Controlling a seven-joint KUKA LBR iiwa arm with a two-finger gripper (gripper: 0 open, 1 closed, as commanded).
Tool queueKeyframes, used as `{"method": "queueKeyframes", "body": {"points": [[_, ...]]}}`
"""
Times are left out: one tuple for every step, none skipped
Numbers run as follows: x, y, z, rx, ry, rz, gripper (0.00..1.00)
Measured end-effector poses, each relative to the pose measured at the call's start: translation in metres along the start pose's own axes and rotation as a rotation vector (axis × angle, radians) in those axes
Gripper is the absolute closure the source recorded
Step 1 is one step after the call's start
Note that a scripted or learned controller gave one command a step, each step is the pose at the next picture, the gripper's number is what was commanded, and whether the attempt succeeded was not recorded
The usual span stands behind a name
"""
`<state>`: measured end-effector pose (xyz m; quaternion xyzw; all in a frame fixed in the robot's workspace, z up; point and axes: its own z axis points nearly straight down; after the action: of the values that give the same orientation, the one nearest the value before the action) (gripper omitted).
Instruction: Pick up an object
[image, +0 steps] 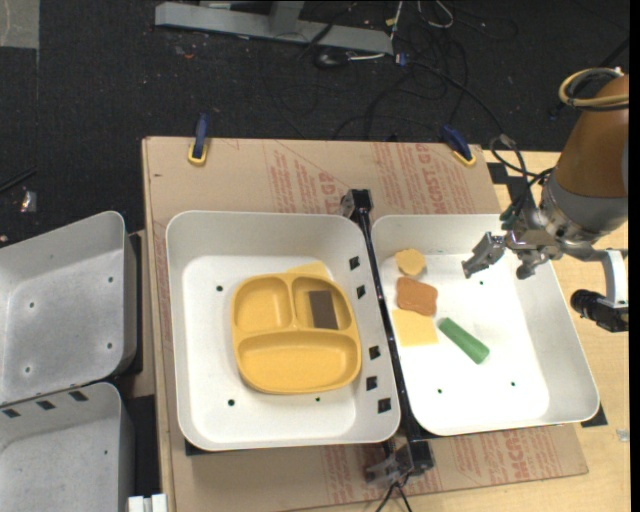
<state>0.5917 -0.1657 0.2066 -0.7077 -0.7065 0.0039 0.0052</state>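
Note:
In the right bin (520, 390) lie a small round yellow piece (410, 262), an orange-brown block (417, 296), a flat yellow square (415, 328) and a green cylinder (463, 340), all clustered on its left side. My gripper (498, 264) hovers over the bin's upper right part, to the right of the round yellow piece and above the green cylinder in the picture. Its fingers are open with nothing between them. The grey arm with its orange band (595, 130) comes in from the right.
The left bin (200, 400) holds a yellow divided tray (290, 360) with a dark grey block (322, 308) in its upper right compartment. A black divider (378, 310) runs between the bins. Grey panels (60, 300) lie at the far left.

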Motion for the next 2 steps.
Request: {"method": "queueKeyframes", "body": {"points": [[0.000, 0.003, -0.007, -0.012, -0.002, -0.003, 0.00], [0.009, -0.004, 0.048, -0.009, -0.001, -0.001, 0.00]]}}
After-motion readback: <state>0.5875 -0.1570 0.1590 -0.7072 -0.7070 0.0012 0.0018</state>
